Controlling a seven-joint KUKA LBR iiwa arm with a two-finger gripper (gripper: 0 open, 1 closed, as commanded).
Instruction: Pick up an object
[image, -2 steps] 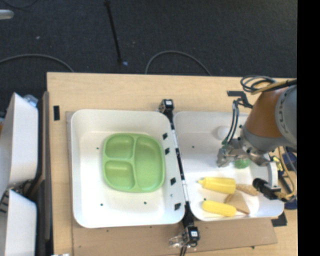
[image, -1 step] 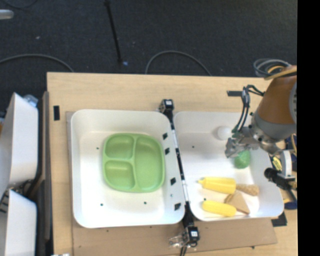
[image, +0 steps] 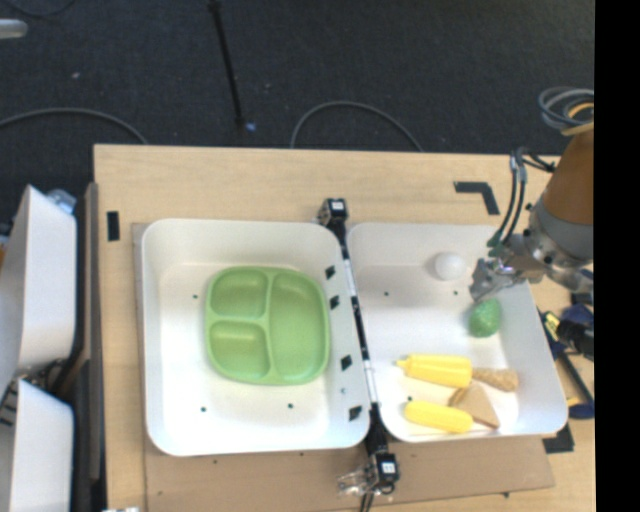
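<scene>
Bench (image: 250, 180) first: pale wood, bearing two shallow white bins side by side. The left bin (image: 170, 300) carries a green divided plate (image: 267, 323) about at its centre, lying flat. The right bin (image: 400, 260) holds everything loose. The arm (image: 570, 190) comes in over that bin's far right corner, and its gripper (image: 492, 277) hangs near the right wall, in the far half. From here I cannot tell how the claw stands or whether it has hold of anything; the tip is a small grey blur. Along the near edge of the right bin lie two yellow corn cobs (image: 437, 371), one behind the other, with tan bread pieces (image: 485, 400) just beside them toward the near right corner. A green ball (image: 485, 319) sits by the right wall, just on the near side of the gripper tip and seemingly resting on the floor. A small white ball (image: 448, 265) lies near the far wall, left of the gripper. My read on progress: nothing looks lifted yet. The green ball is the likeliest target, being closest. Descent, closing and lift all appear left to do.
</scene>
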